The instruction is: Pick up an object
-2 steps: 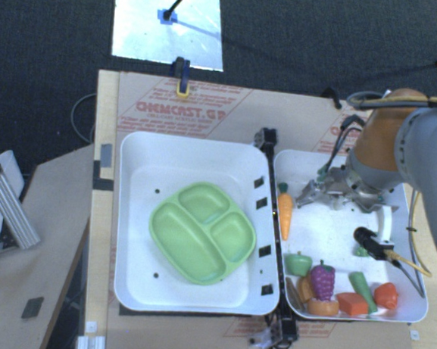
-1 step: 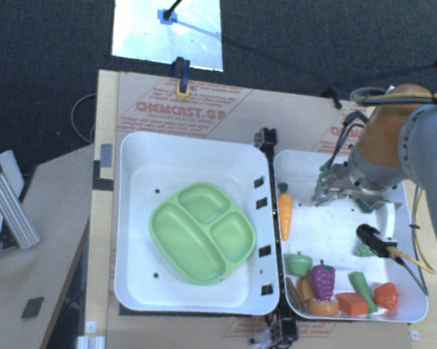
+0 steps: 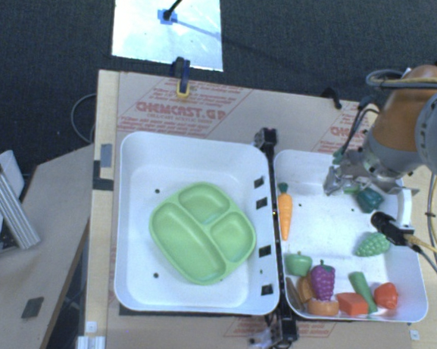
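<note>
The arm (image 3: pixel 429 112) reached in from the right, its orange band above the wrist, and its gripper (image 3: pixel 347 180) hung over the upper part of the right bin (image 3: pixel 310 166). Whether the fingers were spread or pressed together could not be told from this angle, and nothing showed clearly between them. A small teal object (image 3: pixel 369 198) lay just beside the gripper, partly hidden by it; whether they touched was unclear.

The toy foods lay in the right bin. A carrot (image 3: pixel 284 211) rested lengthwise against the bin's left wall. A light green, bumpy bunch (image 3: pixel 373 245) sat near the right side, below the gripper and apart from it. Along the lower edge crowded a green pepper (image 3: pixel 298 263), a purple grape bunch (image 3: pixel 322 278), a red-orange block (image 3: pixel 352 303), a green vegetable (image 3: pixel 362 286) and a red tomato-like piece (image 3: pixel 386 295), most of them touching or nearly so.

The left bin (image 3: pixel 136 201) held a green divided plate (image 3: pixel 202 232), lying flat near its middle with three compartments. Both bins sat side by side on the worktop (image 3: pixel 201 111), on a brown sheet printed with red lettering. A clamp (image 3: pixel 182 77) stood at the sheet's far edge.
</note>
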Tool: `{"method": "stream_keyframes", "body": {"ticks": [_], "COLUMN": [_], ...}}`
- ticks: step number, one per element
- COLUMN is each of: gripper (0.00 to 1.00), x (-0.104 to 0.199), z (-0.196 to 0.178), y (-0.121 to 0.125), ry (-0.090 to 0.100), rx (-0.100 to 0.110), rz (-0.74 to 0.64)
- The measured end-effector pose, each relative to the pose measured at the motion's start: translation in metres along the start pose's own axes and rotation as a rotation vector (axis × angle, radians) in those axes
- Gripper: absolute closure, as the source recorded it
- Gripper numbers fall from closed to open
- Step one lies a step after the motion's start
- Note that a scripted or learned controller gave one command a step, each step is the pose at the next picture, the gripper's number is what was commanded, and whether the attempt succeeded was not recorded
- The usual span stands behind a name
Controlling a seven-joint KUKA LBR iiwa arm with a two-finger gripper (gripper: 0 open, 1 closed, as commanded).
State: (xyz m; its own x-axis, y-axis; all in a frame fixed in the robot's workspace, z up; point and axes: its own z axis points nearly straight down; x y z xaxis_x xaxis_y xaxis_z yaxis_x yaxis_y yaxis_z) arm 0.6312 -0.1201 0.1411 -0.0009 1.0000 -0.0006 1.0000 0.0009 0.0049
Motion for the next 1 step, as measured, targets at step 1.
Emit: {"method": "stream_keyframes", "body": {"ticks": [1], "gripper": [1.0], "x": [0.0035], "z": [-0.0507], "y": [-0.0078], "ry": [0.0], "rx": [0.0], "rz": [-0.003]}}
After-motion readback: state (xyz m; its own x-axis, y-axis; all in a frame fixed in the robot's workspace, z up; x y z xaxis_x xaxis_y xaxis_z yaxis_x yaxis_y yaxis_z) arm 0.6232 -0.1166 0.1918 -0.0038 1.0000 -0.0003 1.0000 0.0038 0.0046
